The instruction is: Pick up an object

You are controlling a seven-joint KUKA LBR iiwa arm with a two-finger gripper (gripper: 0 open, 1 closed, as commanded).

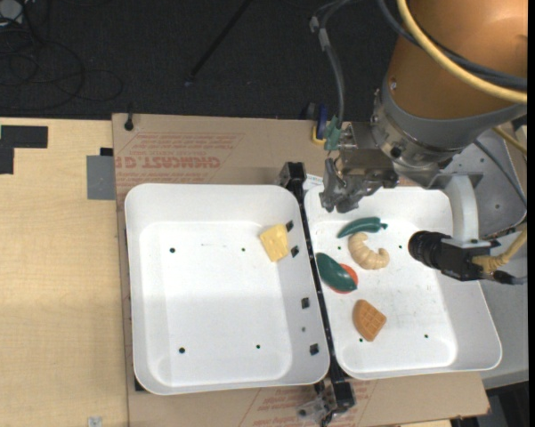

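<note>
1. A pale wooden tabletop (44, 283) spreads to the left, bearing black patches (13, 145) and a grey square (99, 176).
2. A brown cardboard sheet (209, 149) with reversed red lettering lies under both bins.
3. Two shallow white bins sit side by side: the left bin (151, 327) and the right bin (463, 345), joined by black clips (306, 302) along their shared edge.
4. Dark floor (160, 43) behind the tabletop carries loose black cables (36, 65).
</note>
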